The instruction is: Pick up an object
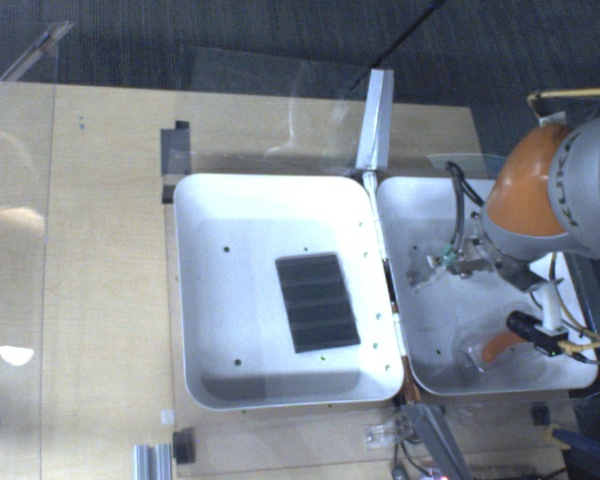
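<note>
white plastic bins sit side by side on the wooden bench [100, 268], and the left bin [205, 268] holds a dark ribbed rectangular pad [317, 302] lying flat near its middle, apart from every wall. the grey arm [580, 198] with its orange band [525, 183] reaches over the right bin [420, 218], with the gripper [442, 262] low above the floor there, though how its pincer stands cannot be told. an orange-handled tool [500, 346] lies near that bin's front wall.
</note>
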Robot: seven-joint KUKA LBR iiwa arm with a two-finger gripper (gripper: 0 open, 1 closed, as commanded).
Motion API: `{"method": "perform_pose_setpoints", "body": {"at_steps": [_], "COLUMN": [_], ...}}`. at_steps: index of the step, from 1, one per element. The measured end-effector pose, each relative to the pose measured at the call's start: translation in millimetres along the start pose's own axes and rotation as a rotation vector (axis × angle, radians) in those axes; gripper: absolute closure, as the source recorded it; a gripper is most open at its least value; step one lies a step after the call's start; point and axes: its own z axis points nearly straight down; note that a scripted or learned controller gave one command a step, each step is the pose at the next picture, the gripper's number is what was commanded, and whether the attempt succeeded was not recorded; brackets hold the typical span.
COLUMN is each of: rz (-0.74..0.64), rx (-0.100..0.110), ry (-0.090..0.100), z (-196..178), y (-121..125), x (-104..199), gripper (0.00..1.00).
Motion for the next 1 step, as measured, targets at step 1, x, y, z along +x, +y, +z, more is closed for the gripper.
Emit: {"method": "perform_pose_setpoints", "body": {"at_steps": [1], "rz": [0.239], "rx": [0.005], "ry": [-0.002], "z": [2.3], "y": [57.0], "x": [-24.2], "gripper": [0.00]}}
